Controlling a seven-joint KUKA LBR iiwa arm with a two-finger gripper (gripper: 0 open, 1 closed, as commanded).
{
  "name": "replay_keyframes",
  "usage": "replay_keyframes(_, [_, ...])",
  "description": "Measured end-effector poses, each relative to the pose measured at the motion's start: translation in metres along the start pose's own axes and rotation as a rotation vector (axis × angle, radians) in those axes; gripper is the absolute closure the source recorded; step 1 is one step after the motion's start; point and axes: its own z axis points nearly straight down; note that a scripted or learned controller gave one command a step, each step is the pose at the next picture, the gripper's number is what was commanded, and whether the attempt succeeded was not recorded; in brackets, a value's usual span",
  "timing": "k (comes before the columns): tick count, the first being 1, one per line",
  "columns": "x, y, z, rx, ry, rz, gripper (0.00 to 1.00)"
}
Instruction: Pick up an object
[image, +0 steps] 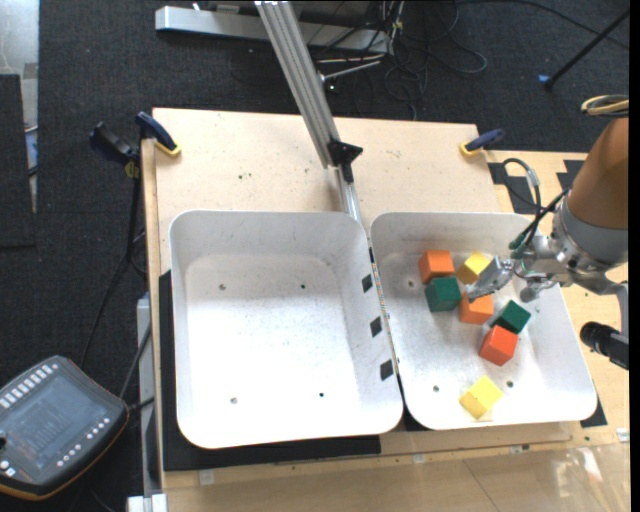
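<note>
Pendant (50, 425): grey handheld controller with a dark screen and rows of small buttons, at the near left corner; no writing can be read on it.
Yellow block near edge (481, 397): matte cube, tilted, alone by the right bin's near wall.
Right bin (560, 395): shallow white tray with rounded corners, speckled floor.
Red-orange block (498, 344): cube with a dark green block (515, 317) touching its far side.
Orange block under tool (477, 308): small cube just beside the tool's tips.
Tool (487, 283): metallic, angled in from the right, tips down among the blocks; whether it grips anything I cannot tell.
Green block (443, 293): matte cube touching the orange block behind it (436, 265).
Yellow block far (477, 266): beside the tool, slightly tilted.
Left bin (200, 250): same white tray, speckled, small holes in the floor.
Divider marks (377, 325): small black squares along the shared rim.
Tabletop (260, 160): pale, speckled board, with blue-and-yellow clamps (158, 135) at its far corners.
Arm (605, 195): orange band over grey wrist.
</note>
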Motion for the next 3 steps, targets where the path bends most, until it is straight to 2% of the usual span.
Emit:
replay_keyframes(1, [0.000,0.000,0.000,-0.001,0.000,0.001,0.00])
replay_keyframes(2, [0.005,0.000,0.044,0.004,0.000,0.001,0.00])
replay_keyframes(3, [-0.005,0.002,0.095,0.000,-0.001,0.002,0.00])
